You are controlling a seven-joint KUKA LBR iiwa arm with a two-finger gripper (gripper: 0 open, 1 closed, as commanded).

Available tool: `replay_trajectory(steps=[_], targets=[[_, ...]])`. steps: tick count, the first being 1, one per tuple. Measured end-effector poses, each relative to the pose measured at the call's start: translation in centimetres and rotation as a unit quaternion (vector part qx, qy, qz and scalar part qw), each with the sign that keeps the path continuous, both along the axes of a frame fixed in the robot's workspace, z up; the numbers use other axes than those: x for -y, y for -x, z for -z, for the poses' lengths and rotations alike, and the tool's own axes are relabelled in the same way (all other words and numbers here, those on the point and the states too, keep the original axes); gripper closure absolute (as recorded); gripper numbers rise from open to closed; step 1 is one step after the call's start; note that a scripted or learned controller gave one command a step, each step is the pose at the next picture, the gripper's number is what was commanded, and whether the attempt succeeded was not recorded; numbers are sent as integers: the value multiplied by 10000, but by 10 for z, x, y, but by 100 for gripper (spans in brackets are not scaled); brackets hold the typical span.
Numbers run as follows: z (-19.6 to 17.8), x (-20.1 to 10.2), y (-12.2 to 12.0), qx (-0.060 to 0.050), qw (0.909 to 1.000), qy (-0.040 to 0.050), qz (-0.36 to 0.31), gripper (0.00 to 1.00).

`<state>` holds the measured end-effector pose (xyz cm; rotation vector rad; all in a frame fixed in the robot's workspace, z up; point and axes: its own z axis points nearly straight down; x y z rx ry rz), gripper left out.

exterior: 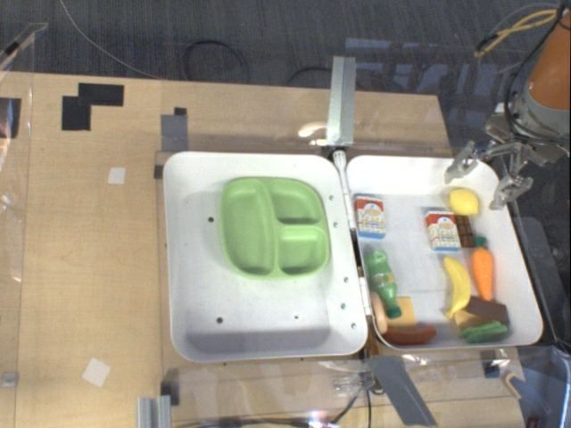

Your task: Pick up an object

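Above the right bin's point(526, 266) far corner, the arm's jaws point(486, 172) hang open beside a lemon point(463, 202).

grey arm with orange band point(546, 78): cut off by the right edge
dark brown block point(489, 311): partly hidden under the yellow banana point(457, 283)

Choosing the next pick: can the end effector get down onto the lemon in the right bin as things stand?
Probably yes. The end effector hangs open just above the lemon, which lies near the bin's far corner, apart from the milk carton. The bin wall nearby may crowd one finger.
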<state>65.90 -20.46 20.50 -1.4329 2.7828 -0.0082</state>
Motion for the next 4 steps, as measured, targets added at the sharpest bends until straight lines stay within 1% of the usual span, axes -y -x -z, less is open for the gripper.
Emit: replay_trajectory(steps=[1,2,3,4], targets=[[113,0,11,24,9999,3,105,0],[118,-58,22,-21,9984,-2,-566,0],[116,-58,85,-16,9990,6,-441,0],[115,-35,130,11,10000,8,-18,0]])
